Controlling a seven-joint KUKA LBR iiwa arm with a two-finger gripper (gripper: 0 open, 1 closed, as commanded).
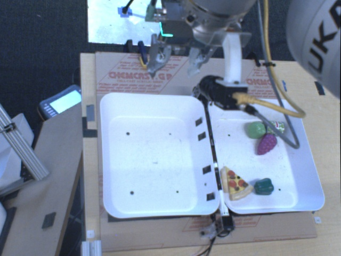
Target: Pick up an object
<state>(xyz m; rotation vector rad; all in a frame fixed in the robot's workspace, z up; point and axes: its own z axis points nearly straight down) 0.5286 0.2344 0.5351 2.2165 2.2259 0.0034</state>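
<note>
My gripper (176, 62) hangs high over the back edge of the bins, its two fingers spread apart with nothing between them. In the right bin (303, 167) lie several toys. A green round piece (256, 129) sits beside a purple grape bunch (267, 143). Nearer the front are a pizza slice (235, 183) and a dark green pepper (264, 186). All of them are well below and to the right of the gripper.
The left bin (149, 159) stands beside the right one on a cardboard sheet (122, 76). A black block with a yellow cable (269, 104) reaches over the right bin's back edge. A grey device (61, 103) lies at the left.
</note>
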